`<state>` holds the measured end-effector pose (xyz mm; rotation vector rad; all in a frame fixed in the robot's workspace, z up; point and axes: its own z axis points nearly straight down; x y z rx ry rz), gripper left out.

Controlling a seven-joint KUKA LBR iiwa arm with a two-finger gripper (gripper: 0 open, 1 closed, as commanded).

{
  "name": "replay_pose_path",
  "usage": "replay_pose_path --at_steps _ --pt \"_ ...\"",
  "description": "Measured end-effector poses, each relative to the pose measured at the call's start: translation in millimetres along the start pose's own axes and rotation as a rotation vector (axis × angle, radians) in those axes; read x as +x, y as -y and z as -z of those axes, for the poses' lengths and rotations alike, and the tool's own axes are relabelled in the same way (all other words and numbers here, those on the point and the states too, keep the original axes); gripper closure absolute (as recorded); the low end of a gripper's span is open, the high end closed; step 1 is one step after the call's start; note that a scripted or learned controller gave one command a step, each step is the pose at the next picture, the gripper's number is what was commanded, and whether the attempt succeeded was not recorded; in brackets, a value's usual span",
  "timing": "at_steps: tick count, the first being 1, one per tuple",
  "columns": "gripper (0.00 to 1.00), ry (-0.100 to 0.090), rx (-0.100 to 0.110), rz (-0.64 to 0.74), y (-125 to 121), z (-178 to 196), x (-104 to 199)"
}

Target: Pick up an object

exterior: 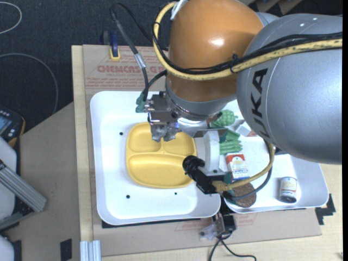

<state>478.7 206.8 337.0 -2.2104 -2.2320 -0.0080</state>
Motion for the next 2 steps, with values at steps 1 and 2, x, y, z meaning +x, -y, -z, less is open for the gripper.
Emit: replay_pose_path --at_steps 1,2 --pt "1.00 0.010 0.013 -0.017 -77.7 -124.3 -45.8" --pt "1.00 0.009 0.000 -0.018 -148.6 -154.4 -129.1"
